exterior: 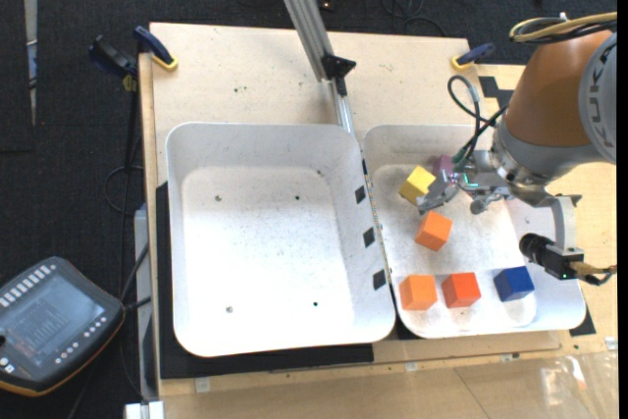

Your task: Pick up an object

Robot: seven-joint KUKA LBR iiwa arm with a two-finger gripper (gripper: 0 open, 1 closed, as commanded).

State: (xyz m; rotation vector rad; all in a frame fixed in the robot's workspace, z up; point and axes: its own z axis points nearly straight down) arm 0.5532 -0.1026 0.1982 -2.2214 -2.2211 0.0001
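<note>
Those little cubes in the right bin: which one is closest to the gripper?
The yellow cube, right beside the gripper; the orange, red and blue cubes lie farther toward the bin's front.

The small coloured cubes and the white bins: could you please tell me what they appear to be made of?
The yellow cube, orange cubes, red-orange cube and blue cube look like painted wood or matte plastic: flat colour, no glare. The bins look like moulded white plastic, with rounded rims.
</note>
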